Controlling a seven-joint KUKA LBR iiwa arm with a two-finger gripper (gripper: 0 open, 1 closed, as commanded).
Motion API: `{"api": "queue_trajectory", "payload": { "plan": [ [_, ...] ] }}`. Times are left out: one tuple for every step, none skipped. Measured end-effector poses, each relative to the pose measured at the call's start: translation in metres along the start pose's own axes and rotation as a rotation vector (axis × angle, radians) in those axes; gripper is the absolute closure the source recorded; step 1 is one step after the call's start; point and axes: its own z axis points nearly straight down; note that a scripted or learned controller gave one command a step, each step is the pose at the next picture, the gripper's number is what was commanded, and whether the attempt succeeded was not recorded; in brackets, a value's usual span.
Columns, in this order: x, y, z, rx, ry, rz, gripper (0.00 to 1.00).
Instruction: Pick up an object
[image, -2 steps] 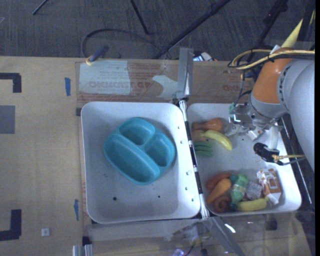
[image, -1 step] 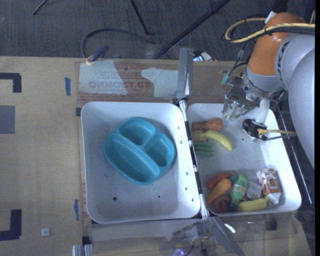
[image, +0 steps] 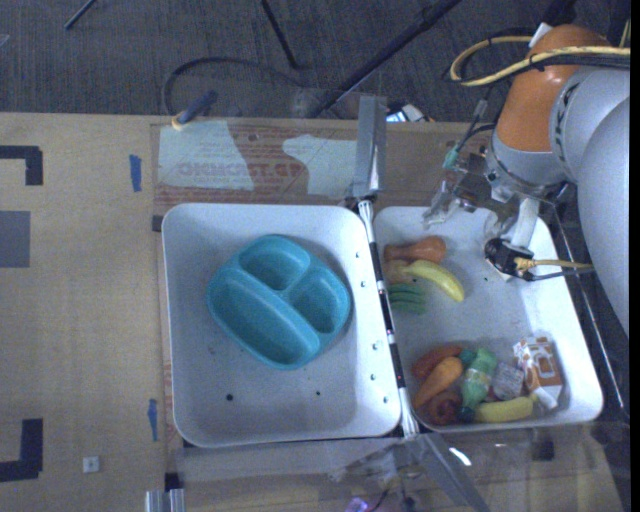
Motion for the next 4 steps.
{"api": "queue_trajectory", "payload": {
  "plan": [
    [-0.063, -0.072, 0.099, -0.002, 0.002, -0.068, 0.00],
    [-0.063, -0.071, 0.087, -0.008, 0.003, -0.066, 1.00],
    [-0.012, 0.012, 0.096, 0.032, -0.006, -0.020, 1.00],
    [-0.019, 0.013, 0.096, 0.031, -0.014, -0.014, 0.00]
  ]
}}
